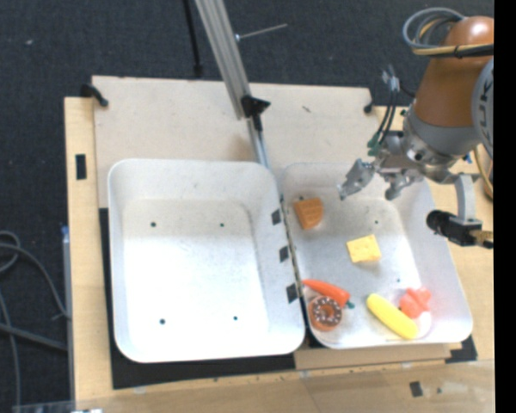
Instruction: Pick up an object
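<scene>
**Two white bins, the right one stocked with small items**

Two shallow bins sit side by side on the wooden bench. From the overhead camera, the left bin (198,256) has a bare speckled floor with a few dark dots. The right bin (430,231) holds everything on offer: an orange-brown block (309,212) near its upper left corner, a yellow wedge (364,249) around the middle, and a cluster along the near edge. That cluster is made up of a carrot (327,290) lying just above a round brown doughnut-like piece (326,313), then a yellow banana (391,316) set at a slant, with a small red-orange item (415,301) just beside the banana's right end.

The gripper (377,181) hangs over the far edge of the right bin, above and to the right of the orange-brown block and apart from it. Its two fingers are spread apart with nothing between them. The arm's orange band (451,71) rises behind it at the right.

A slanted metal pole (228,54) runs down to the gap between the bins.
</scene>
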